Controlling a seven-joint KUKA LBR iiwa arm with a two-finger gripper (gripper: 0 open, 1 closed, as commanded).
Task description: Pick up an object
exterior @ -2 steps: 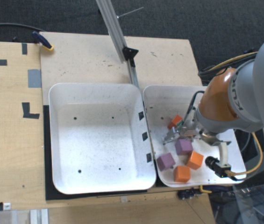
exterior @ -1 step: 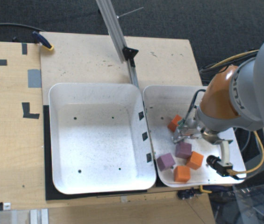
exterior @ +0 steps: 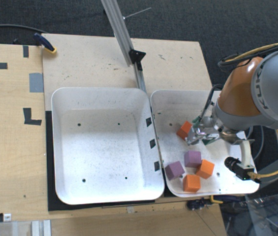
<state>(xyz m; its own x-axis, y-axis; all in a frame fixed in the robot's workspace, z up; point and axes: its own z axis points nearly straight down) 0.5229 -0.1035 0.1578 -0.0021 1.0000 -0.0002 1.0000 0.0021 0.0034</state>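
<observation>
Five blocks lie in the right bin (exterior: pixel 178 98): three orange, two purple. One orange block (exterior: pixel 184 130) touches the pincer (exterior: pixel 196 136) on its left side; whether the pincer is wide or narrow cannot be told. Toward the bin's near edge sit a purple block (exterior: pixel 193 158), another purple block (exterior: pixel 174 169), an orange block (exterior: pixel 205 168) and an orange block (exterior: pixel 192 183).

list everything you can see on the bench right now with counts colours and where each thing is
orange blocks: 3, orange, right bin; one beside the gripper, two near the front edge
purple blocks: 2, purple, right bin, front part
left bin: 1, white, left of centre
right bin: 1, white, beside it
metal rail: 1, grey, slanting down from the top to between the bins
arm: 1, grey and orange, from the right
gripper: 1, over the right bin
</observation>
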